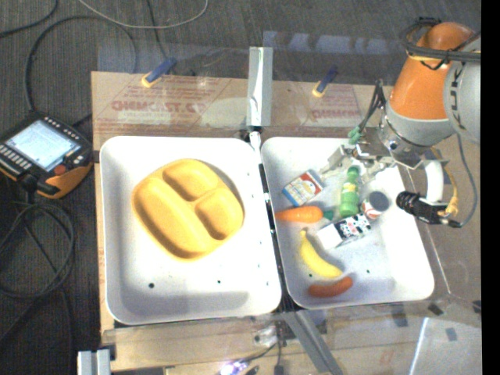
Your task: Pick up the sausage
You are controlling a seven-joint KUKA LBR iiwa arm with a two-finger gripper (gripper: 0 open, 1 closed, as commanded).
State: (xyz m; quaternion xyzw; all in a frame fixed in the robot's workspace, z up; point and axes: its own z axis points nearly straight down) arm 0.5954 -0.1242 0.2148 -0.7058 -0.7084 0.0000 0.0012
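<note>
Sausage (pixel 330 288), reddish-brown, lying flat near the front edge of the right bin (pixel 406 276), just in front of a yellow banana (pixel 316 257). Beyond those, an orange carrot (pixel 299 215), a small black-and-white box (pixel 349 228) with print too small to read, a green bottle (pixel 350 193), and a blue-and-white carton (pixel 301 187) with an illegible label. In the left bin (pixel 117 287), a yellow tray (pixel 187 207) of 3 compartments. Gripper (pixel 361 156) over the right bin's far side, well apart from the sausage; finger state impossible to tell. Faded red lettering on the cardboard behind, unreadable.
</note>
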